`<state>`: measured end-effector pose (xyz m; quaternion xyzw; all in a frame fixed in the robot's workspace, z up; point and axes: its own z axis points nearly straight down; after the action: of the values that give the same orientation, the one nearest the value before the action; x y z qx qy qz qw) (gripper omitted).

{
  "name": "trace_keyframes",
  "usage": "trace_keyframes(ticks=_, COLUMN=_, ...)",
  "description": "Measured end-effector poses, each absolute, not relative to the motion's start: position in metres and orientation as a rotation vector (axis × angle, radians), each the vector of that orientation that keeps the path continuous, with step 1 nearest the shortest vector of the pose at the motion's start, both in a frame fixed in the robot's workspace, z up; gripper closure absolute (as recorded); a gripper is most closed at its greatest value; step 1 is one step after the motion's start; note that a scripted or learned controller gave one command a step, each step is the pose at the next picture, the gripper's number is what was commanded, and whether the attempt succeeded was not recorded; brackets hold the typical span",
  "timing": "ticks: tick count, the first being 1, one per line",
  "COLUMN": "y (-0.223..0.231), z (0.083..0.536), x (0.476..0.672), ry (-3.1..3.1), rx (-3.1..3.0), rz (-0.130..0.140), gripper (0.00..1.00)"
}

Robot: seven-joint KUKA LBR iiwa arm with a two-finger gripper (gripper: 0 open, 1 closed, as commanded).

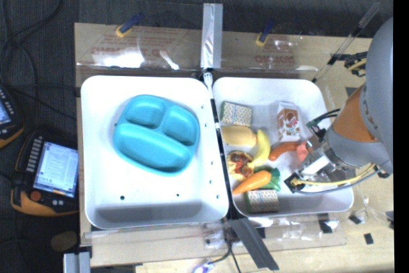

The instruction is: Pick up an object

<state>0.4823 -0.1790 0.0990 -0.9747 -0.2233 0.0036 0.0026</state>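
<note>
Although the gripper (316,160) hangs low over the right side of the right bin (319,94), nothing shows in its grasp, so I judge the pick not yet made. The wrist hides its tip, and I cannot tell whether it stands wide or narrow.

Every candidate lies in the right bin. Nearest the gripper is an orange sausage (286,150), its right end just beside the tool, perhaps touching; that much is unclear. A small carton (289,121) sits just above the sausage. Farther left lie a banana (262,144), a bun (237,135), a cracker box (236,113), a carrot (251,181) with green leaves, and a can (262,200) on its side against the near wall. They are crowded together, several touching.

The left bin (96,201) holds a blue divided plate (156,133), well apart from the arm.

What is left, as I read it, is nearly the whole job: closing on one item, most likely the sausage, and lifting it clear of its neighbours.
</note>
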Motion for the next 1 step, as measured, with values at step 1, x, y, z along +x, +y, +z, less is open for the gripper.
trace_keyframes(ticks=1, y=-0.1275, z=0.0939, x=0.4847, ry=-0.367, rx=-3.123, rz=-0.002, gripper=1.0)
